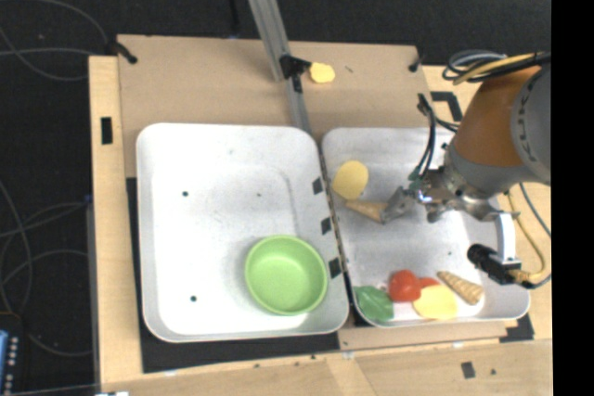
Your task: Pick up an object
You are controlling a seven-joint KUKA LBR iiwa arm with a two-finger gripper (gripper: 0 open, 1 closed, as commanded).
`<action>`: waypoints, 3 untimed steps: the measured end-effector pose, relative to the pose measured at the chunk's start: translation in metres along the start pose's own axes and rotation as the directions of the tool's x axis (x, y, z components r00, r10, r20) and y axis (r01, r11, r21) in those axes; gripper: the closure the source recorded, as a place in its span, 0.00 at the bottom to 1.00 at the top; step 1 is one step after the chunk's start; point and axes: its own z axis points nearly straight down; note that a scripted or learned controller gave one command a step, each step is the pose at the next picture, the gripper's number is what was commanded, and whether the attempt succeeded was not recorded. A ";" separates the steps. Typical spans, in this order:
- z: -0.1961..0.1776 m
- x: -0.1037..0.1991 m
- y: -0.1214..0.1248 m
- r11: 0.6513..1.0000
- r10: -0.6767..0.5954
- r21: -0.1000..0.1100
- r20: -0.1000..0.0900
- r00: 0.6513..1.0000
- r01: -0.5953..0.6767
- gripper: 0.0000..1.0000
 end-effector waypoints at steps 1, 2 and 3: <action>-0.014 0.000 0.002 1.000 0.003 -0.007 -0.002 1.000 -0.003 1.00; -0.073 -0.005 -0.005 1.000 0.002 -0.010 -0.001 1.000 -0.002 1.00; -0.108 -0.006 -0.004 1.000 -0.009 -0.009 -0.001 1.000 0.009 1.00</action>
